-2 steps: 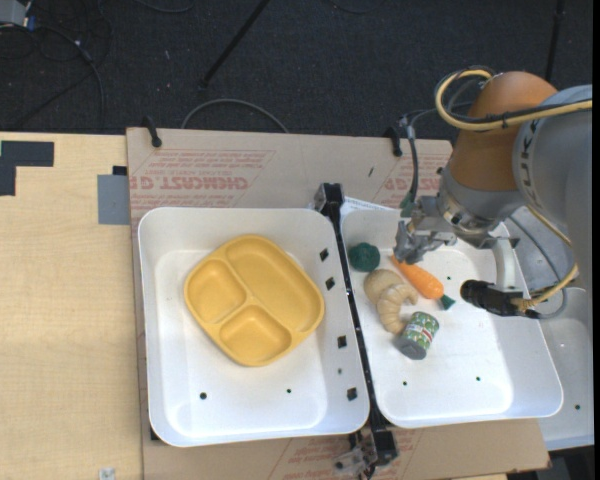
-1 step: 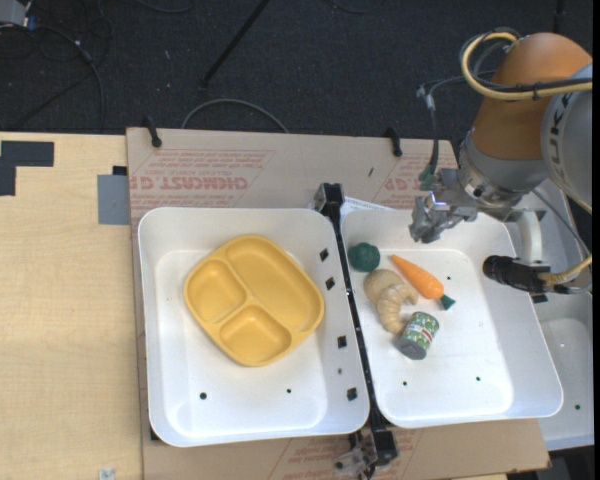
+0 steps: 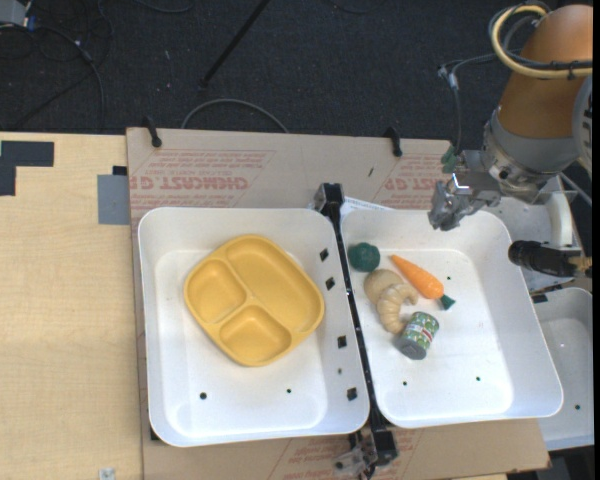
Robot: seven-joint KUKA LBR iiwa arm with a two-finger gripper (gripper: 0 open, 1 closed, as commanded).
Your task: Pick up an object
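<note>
The right bin [image 3: 485, 393] holds a small cluster near its left wall. An orange carrot [image 3: 418, 276] with a green tip lies slanted, a dark green ball [image 3: 363, 257] sits by the divider, a beige ridged piece [image 3: 388, 298] lies below them, and a small can [image 3: 418, 334] with a green label rests on its side. My gripper [image 3: 448, 211] hangs over the far edge of the right bin, up and right of the carrot and apart from every object. Nothing is between its fingers as far as this view shows.
A yellow divided plate [image 3: 253, 299] lies in the left bin [image 3: 180, 408]. A black divider [image 3: 345, 308] runs between the two bins. The near and right parts of the right bin are bare white floor. Cardboard lies under both bins.
</note>
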